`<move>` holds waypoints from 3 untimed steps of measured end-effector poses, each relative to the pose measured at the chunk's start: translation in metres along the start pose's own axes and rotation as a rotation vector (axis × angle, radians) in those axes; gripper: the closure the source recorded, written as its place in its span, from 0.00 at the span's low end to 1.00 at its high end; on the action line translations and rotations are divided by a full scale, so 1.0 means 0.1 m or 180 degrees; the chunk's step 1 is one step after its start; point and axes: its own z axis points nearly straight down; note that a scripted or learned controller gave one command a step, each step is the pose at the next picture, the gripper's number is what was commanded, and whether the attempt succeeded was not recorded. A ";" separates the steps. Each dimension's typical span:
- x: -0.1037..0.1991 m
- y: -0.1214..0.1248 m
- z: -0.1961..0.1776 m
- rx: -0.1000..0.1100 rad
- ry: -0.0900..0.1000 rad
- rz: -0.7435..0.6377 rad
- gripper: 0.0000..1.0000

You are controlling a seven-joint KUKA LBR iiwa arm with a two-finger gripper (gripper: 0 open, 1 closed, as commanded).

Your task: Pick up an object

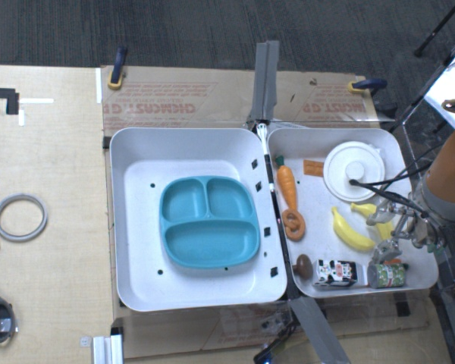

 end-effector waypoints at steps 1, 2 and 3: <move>0.39 0.74 0.01 -0.0004 0.0008 -0.0018 0.00; -0.30 0.46 0.01 0.0000 0.0011 -0.0050 0.00; 0.10 0.39 0.01 0.0000 0.0021 0.0485 0.00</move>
